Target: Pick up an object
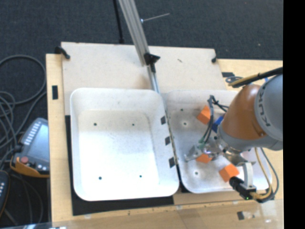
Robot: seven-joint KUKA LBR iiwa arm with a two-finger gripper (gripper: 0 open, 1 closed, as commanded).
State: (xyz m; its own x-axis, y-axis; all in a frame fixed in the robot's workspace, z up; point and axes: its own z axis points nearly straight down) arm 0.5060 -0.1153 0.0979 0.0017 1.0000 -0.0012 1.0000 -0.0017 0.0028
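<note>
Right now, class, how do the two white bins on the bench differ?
The left bin shows a bare speckled floor, while the right bin holds orange blocks. The left bin lies in open sight; the right bin is partly covered by the arm, whose gripper is down inside. Both are shallow and white.

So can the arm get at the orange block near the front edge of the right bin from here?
Probably yes. That orange block lies bare on the right bin's floor, nothing on it, beside the arm's wrist. The bin's front wall is close, which may crowd the pincer.
</note>
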